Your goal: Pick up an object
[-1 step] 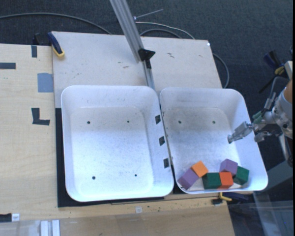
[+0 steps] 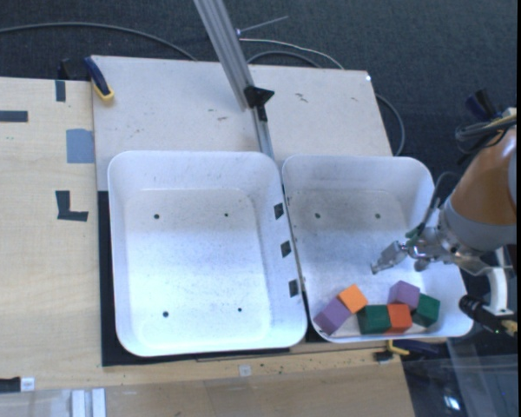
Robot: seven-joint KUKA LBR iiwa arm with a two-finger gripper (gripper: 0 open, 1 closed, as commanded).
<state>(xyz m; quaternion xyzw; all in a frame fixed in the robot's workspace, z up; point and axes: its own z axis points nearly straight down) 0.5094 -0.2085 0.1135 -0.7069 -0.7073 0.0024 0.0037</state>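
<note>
Camera view: fingers [image 2: 391, 259], spread apart, hover above blocks [image 2: 379, 309] crowding the right bin's [image 2: 330, 176] near edge.

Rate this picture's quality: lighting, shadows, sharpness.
Camera view: even, soft light, no harsh glare on the white bins; faint shadows beneath the blocks; the whole frame is slightly soft, and the gripper is blurry enough that its fingers are hard to read.

White bins [image 2: 191, 168] hold purple, orange and green blocks [image 2: 378, 309].
</note>
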